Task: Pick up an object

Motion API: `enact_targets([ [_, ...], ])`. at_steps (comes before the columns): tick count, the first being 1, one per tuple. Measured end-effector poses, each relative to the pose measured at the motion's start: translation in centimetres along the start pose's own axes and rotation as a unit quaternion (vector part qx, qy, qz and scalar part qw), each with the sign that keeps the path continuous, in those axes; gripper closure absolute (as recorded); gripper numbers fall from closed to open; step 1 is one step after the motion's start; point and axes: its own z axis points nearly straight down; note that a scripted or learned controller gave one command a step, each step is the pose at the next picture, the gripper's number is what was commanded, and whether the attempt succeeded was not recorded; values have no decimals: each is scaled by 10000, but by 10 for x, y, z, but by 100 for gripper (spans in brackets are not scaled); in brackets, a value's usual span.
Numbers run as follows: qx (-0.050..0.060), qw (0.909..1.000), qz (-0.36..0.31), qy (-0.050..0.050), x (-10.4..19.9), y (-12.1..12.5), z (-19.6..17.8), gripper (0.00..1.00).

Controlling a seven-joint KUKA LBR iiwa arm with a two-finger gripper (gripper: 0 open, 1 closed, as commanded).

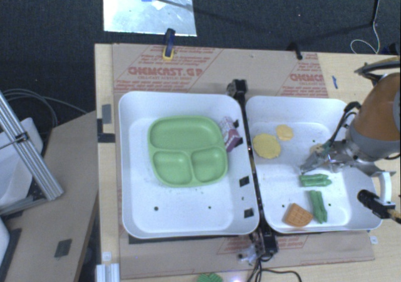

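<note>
- The green divided tray [186,151] is sitting in the left bin [135,212], well apart from the arm.
- The gripper [311,163] is hovering low in the right bin [294,118], evidently lining up a grasp; fingers spread, nothing between them.
- The upper green bean [314,180] is lying just below the fingertips, seemingly not touching.

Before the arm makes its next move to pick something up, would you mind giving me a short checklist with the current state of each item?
1. Gripper over the right bin: ok.
2. Target close by: ok, a green bean-like piece lies just below the gripper.
3. Object between the fingers: not ok, nothing visible there.
4. Finger opening: cannot tell.
5. Neighbours clear of target: ok, the second green piece, waffle and two yellow discs lie apart from it.
6. Green divided plate out of the way: ok, in the left bin.
</note>
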Motion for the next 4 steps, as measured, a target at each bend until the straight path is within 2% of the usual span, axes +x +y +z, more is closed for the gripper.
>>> enact_targets([
  [1, -21, 10000, 2, -5, 13, -59, 5, 0],
  [2, -64, 10000, -6, -24, 11, -55, -7, 100],
  [3, -61, 10000, -60, -8, 85, -12, 4, 100],
  [4, -49, 10000, -15, -16, 80, -15, 4, 0],
])
